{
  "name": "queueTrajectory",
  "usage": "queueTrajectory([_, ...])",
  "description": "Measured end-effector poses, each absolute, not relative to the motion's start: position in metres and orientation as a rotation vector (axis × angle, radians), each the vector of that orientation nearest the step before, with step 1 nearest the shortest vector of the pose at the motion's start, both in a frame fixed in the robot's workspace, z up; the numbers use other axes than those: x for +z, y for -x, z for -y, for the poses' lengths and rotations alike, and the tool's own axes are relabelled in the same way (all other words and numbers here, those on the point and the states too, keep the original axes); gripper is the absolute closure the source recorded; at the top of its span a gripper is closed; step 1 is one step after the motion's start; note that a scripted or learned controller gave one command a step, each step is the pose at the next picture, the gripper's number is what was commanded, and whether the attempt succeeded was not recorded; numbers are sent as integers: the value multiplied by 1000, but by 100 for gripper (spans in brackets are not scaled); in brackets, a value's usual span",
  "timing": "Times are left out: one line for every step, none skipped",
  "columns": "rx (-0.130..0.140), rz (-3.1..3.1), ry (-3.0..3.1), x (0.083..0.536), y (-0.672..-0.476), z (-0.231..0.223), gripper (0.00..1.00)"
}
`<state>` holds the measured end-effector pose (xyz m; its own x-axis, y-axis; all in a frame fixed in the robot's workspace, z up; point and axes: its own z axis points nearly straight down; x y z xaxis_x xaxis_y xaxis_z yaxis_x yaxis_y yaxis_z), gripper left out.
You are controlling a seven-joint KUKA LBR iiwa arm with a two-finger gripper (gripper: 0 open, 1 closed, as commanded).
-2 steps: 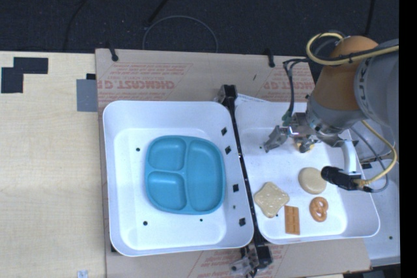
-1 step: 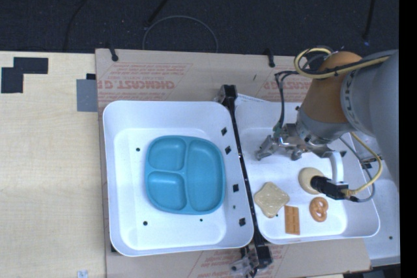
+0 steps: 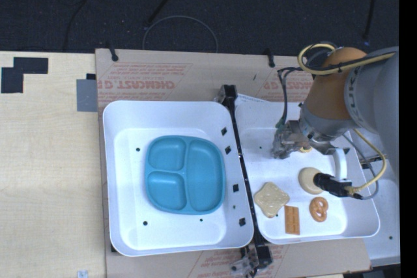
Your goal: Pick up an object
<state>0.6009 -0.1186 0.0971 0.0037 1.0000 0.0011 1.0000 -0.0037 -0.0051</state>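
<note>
Reaching in from the right of the surface (image 3: 52, 172), the grey arm (image 3: 365, 97) hangs over the right bin (image 3: 371, 221), the landmark for everything else. Left of that bin, touching along a shared edge, sits the left bin (image 3: 124, 120), carrying a teal divided plate (image 3: 184, 174) at its middle.

Inside the right bin's upper half, the pincer (image 3: 285, 148) sits low near the floor, well apart from the food pieces; whether it is parted or closed cannot be told, and nothing is seen in its grip. So the task looks barely begun: no object is lifted, and the approach, the closing and the lift all seem left to do.

Along the right bin's lower half lie the candidates, largest first. A pale cracker-like piece (image 3: 271, 198) lies flat, roughly square, with no clear long axis. A round cream piece (image 3: 311, 180) sits up and right of it, partly under a black part of the arm. An orange wafer (image 3: 292, 219) lies near the bin's lower edge, its long axis running toward that edge. A small pretzel (image 3: 318, 209) lies just right of the wafer.
</note>
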Motion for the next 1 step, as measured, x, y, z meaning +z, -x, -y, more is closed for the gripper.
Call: queueTrajectory([0, 2221, 2220, 140, -601, 114, 100])
